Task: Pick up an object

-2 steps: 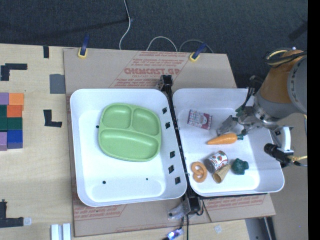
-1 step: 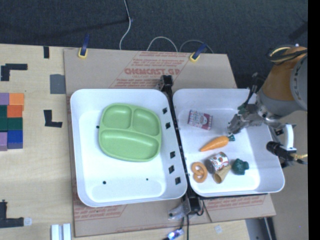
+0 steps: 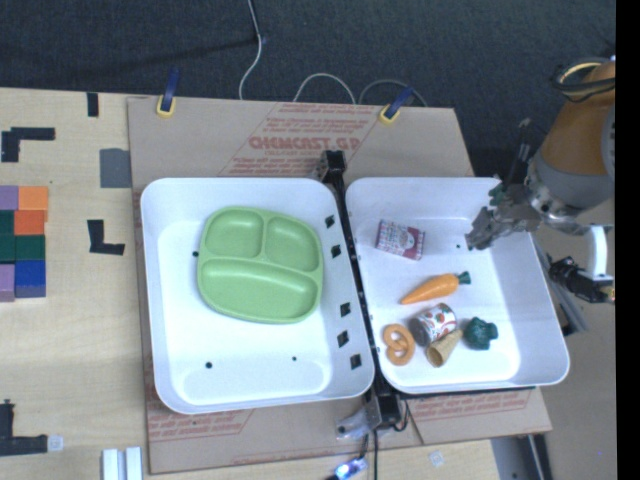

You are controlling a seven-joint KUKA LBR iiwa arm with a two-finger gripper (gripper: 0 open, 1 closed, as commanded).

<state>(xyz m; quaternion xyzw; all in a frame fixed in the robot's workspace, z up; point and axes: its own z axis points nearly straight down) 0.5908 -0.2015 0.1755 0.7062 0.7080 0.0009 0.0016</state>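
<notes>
Hovering over the right bin (image 3: 520, 268) with nothing visibly held, its spread impossible to tell, the pincer (image 3: 484, 230) is nearing the carrot (image 3: 433, 288) lying mid-bin, best approached straight down across its narrow width.

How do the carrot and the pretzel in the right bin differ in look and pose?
The carrot is long, tapered and orange with a green top; the pretzel is a small, brown, looped knot. The carrot lies slantwise mid-bin; the pretzel lies nearer the front edge, by the divider. Both are toy foods lying in the right bin.
</notes>
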